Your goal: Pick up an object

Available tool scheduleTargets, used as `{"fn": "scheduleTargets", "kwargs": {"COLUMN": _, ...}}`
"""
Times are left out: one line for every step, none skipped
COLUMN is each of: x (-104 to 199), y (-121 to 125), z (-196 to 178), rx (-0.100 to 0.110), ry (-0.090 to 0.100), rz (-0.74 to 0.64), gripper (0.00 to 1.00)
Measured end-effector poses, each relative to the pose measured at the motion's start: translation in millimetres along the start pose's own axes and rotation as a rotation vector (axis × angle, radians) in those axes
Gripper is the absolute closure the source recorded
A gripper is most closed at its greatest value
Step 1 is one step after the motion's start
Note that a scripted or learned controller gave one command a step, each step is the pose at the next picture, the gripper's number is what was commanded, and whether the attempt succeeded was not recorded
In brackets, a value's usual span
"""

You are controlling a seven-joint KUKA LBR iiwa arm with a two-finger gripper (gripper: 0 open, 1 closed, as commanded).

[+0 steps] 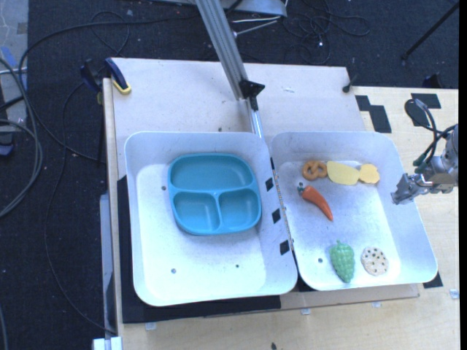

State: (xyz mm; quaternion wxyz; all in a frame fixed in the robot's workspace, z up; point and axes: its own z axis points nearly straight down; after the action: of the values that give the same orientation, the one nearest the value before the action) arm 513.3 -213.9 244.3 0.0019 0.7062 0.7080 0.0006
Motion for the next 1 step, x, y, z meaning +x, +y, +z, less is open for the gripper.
{"fn": "scheduleTargets", "kwargs": {"x": 44.8, "y": 19.9, "z": 10.6, "rx": 0.004, "ry": 0.002, "rz": -0.002, "gripper": 1.0}}
